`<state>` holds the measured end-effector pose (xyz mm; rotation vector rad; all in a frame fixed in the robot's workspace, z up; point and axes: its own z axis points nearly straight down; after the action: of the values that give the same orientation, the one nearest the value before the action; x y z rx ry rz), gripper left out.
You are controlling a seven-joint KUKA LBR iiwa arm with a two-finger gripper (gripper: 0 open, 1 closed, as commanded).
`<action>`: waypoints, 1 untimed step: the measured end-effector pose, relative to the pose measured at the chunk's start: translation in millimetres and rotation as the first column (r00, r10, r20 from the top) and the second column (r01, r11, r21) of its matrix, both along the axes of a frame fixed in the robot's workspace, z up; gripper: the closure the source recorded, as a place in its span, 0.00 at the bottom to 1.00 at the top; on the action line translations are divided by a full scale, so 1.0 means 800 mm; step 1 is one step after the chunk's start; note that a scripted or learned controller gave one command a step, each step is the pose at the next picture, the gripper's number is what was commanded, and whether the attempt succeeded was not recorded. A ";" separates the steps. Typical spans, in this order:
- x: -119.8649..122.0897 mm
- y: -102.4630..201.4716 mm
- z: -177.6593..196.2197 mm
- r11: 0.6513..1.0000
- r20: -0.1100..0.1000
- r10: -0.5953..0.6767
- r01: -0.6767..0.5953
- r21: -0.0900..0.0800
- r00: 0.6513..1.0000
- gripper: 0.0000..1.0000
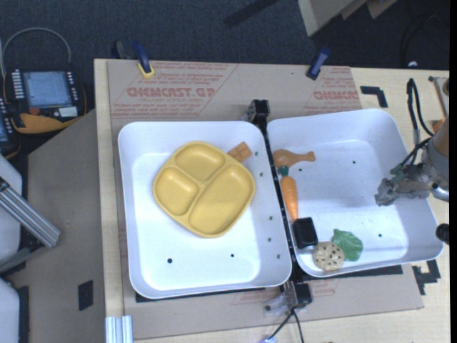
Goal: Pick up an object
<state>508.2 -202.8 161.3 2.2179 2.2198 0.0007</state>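
Clamps (145, 64) on cardboard (214, 91); pendant (44, 91) left.

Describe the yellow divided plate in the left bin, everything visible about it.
The yellow divided plate looks like matte plastic, rounded, with raised ridges splitting it into three compartments, all bare. It lies flat, right side up, in the upper middle of the left bin, rotated askew to the walls. A small orange-brown piece pokes out at its upper right edge, seemingly touching it.
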 end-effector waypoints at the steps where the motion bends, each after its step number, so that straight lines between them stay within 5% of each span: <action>1: 0.001 0.000 0.065 1.000 0.001 0.001 -0.001 0.000 1.000 1.00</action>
<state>509.1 -203.2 213.2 2.2163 2.2198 0.0016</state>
